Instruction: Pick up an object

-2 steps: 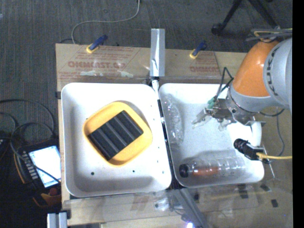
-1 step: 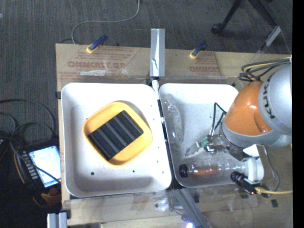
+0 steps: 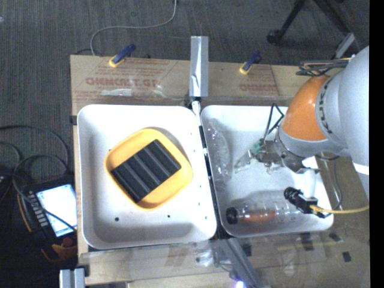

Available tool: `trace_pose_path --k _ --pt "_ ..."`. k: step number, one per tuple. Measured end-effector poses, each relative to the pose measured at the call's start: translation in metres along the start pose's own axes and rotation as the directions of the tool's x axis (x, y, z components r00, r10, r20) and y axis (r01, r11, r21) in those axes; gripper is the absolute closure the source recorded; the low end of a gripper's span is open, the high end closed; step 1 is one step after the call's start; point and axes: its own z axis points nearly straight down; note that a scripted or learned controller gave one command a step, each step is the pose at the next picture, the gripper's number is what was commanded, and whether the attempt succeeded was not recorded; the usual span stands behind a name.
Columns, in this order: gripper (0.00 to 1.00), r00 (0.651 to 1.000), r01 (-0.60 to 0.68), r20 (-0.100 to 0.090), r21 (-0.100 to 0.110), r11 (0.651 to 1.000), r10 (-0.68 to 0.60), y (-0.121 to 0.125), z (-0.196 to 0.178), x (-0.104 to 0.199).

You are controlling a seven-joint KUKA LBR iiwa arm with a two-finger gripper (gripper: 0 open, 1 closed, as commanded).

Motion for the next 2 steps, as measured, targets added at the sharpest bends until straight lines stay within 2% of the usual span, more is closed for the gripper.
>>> trace_pose_path --k 1,2 --pt "0.00 0.986 0.166 0.007 0.004 0.986 -0.166 0.063 0.000 0.036" --pt "0.00 0.999 0.054 0.001 0.012 0.998 -0.054 0.004 -0.092 0.045"
